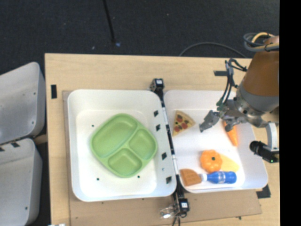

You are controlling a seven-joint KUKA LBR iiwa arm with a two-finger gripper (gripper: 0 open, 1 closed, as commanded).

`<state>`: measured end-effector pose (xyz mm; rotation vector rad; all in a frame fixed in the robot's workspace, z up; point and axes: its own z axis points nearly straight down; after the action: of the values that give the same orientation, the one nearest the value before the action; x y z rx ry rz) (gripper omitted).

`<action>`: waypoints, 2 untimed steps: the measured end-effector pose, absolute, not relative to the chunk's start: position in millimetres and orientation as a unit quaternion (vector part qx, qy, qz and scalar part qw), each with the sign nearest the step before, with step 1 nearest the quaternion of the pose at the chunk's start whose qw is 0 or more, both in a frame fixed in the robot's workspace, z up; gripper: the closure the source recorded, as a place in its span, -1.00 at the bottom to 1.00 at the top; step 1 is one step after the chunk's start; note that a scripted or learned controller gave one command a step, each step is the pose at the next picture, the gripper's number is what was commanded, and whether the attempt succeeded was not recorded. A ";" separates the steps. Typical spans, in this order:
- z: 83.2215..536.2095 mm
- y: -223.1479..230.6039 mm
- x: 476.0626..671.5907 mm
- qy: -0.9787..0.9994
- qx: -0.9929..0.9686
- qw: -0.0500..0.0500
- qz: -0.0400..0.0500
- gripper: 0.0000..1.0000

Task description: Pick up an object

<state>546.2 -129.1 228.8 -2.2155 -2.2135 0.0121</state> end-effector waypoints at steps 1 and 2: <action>235.6 -128.9 548.7 -0.708 -0.706 0.000 0.000 -1.00; 188.1 -126.4 556.7 -0.707 -0.707 0.000 0.001 -1.00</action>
<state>556.7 -126.4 188.1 -2.2203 -2.2212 0.0046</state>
